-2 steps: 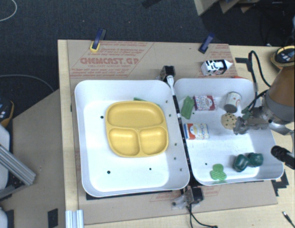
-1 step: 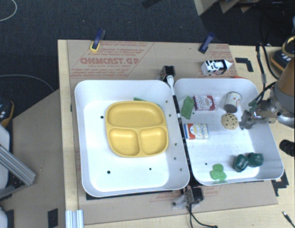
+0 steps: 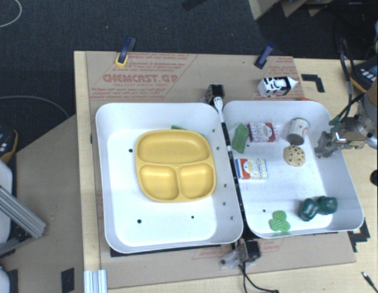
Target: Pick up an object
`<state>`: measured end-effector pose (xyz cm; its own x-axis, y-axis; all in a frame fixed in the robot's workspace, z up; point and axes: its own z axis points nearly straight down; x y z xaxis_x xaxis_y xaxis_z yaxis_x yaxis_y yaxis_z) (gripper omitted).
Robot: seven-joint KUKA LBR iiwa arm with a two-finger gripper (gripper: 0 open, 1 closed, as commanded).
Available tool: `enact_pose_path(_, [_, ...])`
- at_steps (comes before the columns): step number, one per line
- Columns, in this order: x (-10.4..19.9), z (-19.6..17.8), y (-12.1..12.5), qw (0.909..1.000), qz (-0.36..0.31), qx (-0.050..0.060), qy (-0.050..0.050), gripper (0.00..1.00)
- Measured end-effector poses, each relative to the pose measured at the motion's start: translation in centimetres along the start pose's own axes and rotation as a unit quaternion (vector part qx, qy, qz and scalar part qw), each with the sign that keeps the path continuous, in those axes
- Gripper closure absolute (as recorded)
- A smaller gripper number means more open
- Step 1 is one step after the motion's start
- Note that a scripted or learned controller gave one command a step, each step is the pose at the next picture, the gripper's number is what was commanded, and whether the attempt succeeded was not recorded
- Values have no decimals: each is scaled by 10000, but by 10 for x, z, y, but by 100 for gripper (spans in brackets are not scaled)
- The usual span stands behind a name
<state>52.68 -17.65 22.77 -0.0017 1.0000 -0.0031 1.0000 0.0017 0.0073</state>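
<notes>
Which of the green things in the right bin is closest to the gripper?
The dark green toy near the bin's front right corner, below the gripper. The light green piece lies farther left along the front, and the green block sits by the bin's left wall.

Tray point(image 3: 175, 165) in left bin point(image 3: 116, 182)

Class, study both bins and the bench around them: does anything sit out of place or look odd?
Yes. A small black-and-white cow-patterned carton lies on the brown board, outside the right white bin. Also, a green item peeks from under the yellow divided plate in the left bin.
</notes>
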Motion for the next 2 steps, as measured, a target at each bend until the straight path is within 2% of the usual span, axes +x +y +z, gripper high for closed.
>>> enact_pose_path(1, [50,11,5,10000,-18,46,31,100])
enact_pose_path(2, [100,-4,18,10000,-22,15,17,100])
